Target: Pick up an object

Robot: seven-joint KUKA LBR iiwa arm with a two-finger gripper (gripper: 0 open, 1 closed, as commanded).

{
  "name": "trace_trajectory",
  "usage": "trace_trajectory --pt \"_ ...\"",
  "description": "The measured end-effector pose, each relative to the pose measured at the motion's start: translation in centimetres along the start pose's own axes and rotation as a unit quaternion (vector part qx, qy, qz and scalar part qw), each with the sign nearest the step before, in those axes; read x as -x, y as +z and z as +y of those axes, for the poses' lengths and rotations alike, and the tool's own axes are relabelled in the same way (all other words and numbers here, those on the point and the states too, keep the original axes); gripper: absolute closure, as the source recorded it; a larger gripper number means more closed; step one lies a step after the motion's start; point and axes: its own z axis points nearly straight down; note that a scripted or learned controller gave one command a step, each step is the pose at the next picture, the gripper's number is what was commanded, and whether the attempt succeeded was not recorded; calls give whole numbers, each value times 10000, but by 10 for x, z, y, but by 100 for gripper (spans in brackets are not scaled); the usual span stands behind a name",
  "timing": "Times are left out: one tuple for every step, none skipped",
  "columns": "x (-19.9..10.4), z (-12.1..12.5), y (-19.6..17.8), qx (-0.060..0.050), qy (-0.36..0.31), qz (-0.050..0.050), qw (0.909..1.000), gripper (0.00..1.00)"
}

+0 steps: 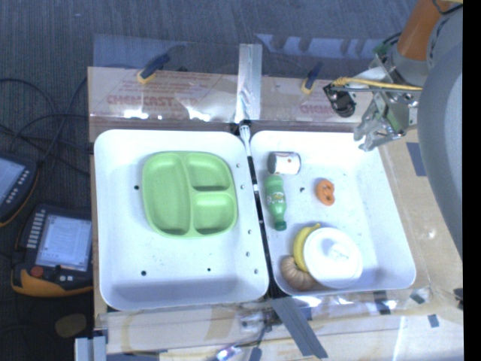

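The tool hangs over the right bin's far right corner with its fingers spread, pinching nothing. In that bin lie a can, bottle, orange piece, banana, white bowl and donut. A green tray sits in the left bin.

Right bin: your open floor is the far-right stretch, from the far corner under the pincer down along the right wall. The orange piece sits alone mid-floor, with room on all sides. The near end is crowded: white bowl, banana and brown ring touch one another. The green bottle and small can stand just beside the centre divider, narrowing that side. Left bin: the green tray takes up the middle; a bare margin runs round it, widest at the near end.
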Motion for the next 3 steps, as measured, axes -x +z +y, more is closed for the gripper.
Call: trace_trajectory --pt "-14 37 85 -6 23 -22 10000 100" --pt "-14 36 84 -6 16 -18 10000 0" --pt "-24 11 196 0 4 18 10000 0"
